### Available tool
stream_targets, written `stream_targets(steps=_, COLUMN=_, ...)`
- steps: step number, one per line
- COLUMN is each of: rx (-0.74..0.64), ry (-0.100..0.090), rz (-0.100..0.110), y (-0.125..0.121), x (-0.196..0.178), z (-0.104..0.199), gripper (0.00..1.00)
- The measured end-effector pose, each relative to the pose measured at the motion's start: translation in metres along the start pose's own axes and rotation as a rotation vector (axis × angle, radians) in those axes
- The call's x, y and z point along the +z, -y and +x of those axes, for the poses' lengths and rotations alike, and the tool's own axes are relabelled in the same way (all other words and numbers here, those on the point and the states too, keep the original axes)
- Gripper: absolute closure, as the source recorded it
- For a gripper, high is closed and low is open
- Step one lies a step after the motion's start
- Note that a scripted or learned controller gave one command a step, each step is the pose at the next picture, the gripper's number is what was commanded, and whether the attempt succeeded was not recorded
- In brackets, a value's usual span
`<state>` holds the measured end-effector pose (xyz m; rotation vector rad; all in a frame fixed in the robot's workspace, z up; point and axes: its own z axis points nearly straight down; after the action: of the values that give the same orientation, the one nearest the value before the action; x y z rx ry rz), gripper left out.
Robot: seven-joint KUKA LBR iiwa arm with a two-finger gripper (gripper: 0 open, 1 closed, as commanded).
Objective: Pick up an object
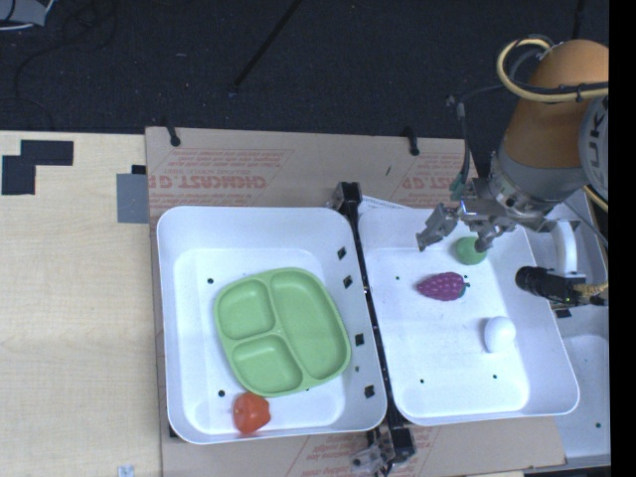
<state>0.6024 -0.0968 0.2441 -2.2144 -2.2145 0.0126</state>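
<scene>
The grey two-finger pincer [460,230] hung over the far edge of the right-hand shallow white plastic bin [542,391], its dark fingers spread fairly wide with nothing between them. It sat where it did, most likely, because the small round green ball [469,249] lay just below and beside its right finger — the nearest thing to grasp, though whether metal touched it could not be told. A little nearer the camera than the pincer lay the knobbly purple berry-shaped toy [441,286], and further out again the small white egg-like lump [498,333]; all three were loose and well spread, so each could be taken alone.

Well to the pincer's far side, in the left-hand white bin [184,266], rested one pale green three-compartment plastic plate [283,331] and one red-orange tomato-like toy [250,412] near its front wall.

Counted: two bins, one plate, four small objects — three in the right bin, one in the left.
</scene>
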Motion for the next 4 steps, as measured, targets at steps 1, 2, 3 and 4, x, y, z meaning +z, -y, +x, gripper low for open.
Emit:
stream_targets(steps=1, rx=-0.001, ry=0.001, rz=-0.011, y=-0.002, x=-0.006, z=0.000, gripper=0.00)
stream_targets(steps=2, rx=0.002, ry=0.000, rz=-0.004, y=0.004, x=0.045, z=0.008, gripper=0.00)
stream_targets(steps=3, rx=0.000, ry=0.000, rz=-0.004, y=-0.004, x=0.104, z=0.011, gripper=0.00)
stream_targets(steps=4, rx=0.001, ry=0.000, rz=-0.006, y=-0.004, x=0.157, z=0.013, gripper=0.00)
